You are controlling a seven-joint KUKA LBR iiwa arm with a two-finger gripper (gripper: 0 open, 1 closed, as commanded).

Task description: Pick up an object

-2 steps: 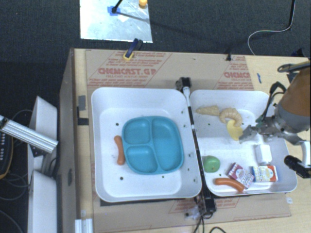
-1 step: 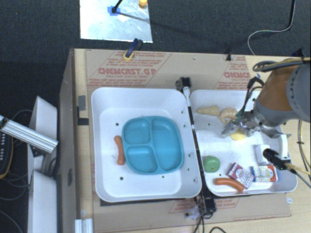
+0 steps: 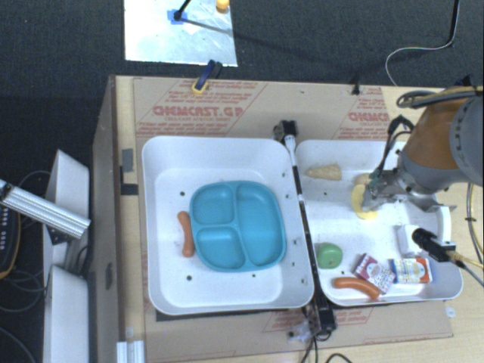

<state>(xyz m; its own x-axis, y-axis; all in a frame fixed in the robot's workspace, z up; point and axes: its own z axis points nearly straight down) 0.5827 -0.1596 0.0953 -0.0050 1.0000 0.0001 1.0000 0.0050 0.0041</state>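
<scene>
1. You have dark carpet (image 3: 68, 66) surrounding the bench.
2. You see a shiny metal sheet (image 3: 179, 21) lying on it above the bench.
3. A light cable (image 3: 423, 50) loops at upper right.
4. Printed cardboard (image 3: 227, 108) covers the benchtop.

Red lettering is showing on the brown board (image 3: 227, 104) under the bins — "CHEMCAST GP" is reading at upper left, and the same repeating at upper right, partly cut off.

Bright, even light is falling from above. The two white bins (image 3: 227, 153) are glowing, almost washed out. Shadows are looking soft and small. The whole picture is looking a bit blurry and grainy.
</scene>
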